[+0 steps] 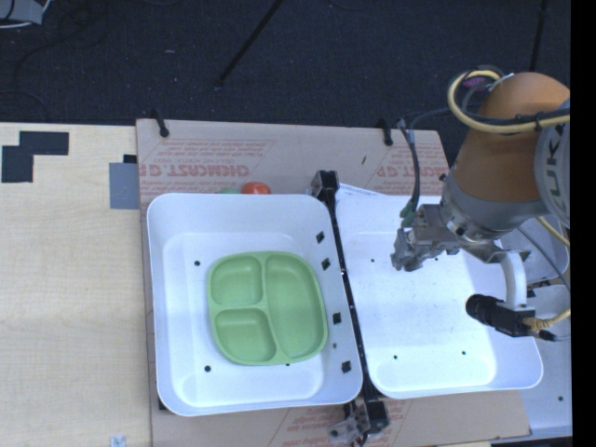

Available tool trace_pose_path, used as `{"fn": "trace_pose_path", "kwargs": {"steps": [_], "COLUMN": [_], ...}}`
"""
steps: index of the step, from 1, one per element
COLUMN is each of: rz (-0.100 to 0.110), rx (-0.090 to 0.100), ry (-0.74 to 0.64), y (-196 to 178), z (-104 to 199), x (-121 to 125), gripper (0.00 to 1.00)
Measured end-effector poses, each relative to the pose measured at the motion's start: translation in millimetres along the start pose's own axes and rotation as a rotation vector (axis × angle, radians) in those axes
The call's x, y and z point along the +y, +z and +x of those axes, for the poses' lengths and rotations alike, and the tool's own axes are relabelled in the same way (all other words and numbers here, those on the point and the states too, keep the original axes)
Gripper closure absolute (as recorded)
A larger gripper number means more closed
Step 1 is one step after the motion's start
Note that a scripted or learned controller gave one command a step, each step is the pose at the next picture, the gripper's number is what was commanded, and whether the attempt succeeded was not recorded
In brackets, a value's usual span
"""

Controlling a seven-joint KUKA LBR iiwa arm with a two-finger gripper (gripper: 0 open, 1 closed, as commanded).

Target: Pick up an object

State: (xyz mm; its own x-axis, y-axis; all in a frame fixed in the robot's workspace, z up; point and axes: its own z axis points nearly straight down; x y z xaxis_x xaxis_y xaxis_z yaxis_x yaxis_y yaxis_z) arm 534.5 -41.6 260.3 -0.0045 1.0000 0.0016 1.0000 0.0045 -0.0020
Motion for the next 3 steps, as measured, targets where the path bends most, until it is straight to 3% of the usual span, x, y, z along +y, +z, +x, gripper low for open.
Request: {"fn": "trace_pose_path", "kwargs": {"steps": [3], "rz": [0.0], "rx": [-0.001], "ry": [0.001], "y": [25.7], "z": [142.3], "x": [64.5], "gripper": [1.0]}}
